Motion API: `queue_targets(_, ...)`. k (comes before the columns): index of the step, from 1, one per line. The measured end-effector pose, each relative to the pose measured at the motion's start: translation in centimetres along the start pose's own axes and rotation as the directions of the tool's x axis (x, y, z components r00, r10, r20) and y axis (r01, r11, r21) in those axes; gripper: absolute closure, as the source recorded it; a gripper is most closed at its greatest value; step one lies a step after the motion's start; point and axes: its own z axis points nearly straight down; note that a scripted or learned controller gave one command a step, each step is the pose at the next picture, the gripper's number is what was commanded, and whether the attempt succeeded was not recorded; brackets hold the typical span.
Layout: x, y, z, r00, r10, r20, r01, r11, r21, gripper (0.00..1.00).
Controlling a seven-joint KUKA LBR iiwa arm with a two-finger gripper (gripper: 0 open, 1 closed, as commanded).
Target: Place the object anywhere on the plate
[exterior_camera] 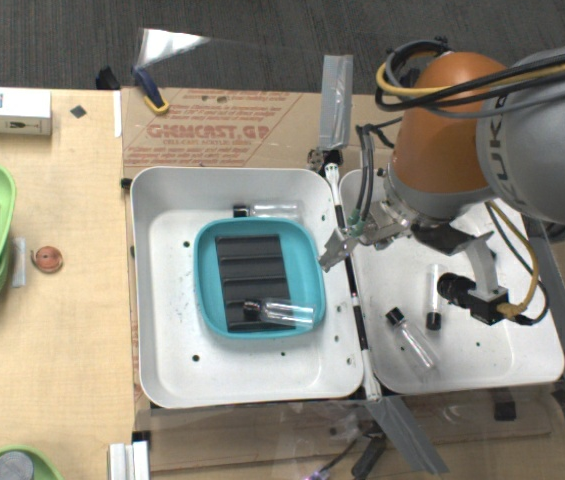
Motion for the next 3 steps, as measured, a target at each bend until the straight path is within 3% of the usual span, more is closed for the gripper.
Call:
queue_targets(1, -3.3, -6.3, 2.2, 1.0, -0.027, -0.001, 0.027, 1.0, 0.0, 0.0)
queue_targets(2, 1.8, -6.4, 2.1, 1.0, -0.024, -0.001, 0.024, 1.0, 0.001, 0.0)
queue_targets(3, 1.8, -6.4, 2.1, 1.0, -0.024, -0.001, 0.024, 1.0, 0.0, 0.0)
